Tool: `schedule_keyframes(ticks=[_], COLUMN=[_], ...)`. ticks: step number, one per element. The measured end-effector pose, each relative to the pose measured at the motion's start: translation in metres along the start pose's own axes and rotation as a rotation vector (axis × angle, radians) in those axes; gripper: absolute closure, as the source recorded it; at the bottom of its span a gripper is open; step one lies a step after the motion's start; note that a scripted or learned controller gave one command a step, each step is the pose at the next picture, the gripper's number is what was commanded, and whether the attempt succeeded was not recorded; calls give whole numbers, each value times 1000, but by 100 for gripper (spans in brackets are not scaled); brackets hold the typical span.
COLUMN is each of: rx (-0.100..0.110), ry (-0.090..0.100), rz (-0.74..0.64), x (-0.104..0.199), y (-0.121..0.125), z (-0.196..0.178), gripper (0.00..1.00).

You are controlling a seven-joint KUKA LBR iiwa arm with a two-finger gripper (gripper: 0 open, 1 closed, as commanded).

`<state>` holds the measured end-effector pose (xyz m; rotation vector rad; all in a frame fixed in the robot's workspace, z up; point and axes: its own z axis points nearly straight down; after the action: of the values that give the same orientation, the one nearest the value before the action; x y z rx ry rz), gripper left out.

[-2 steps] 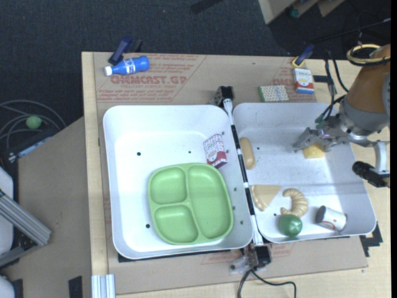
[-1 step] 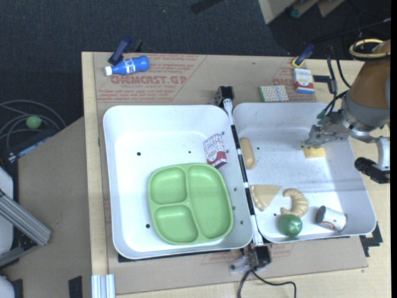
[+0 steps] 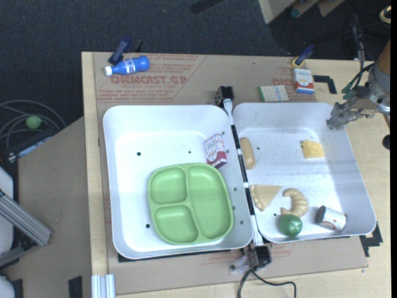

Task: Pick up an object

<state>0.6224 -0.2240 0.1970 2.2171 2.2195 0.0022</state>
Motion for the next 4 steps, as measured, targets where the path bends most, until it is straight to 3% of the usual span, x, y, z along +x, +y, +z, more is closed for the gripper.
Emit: schedule_keyframes(ticks=[1,2,3,4], rx=[5,5,6,6], ry=[3,4,3,2], rz=[0,-1,1,4], x=[37,144,143,79], y=[-29,-45,-45,-144], z=[-3,12,12,53], gripper=[100,100,0,0])
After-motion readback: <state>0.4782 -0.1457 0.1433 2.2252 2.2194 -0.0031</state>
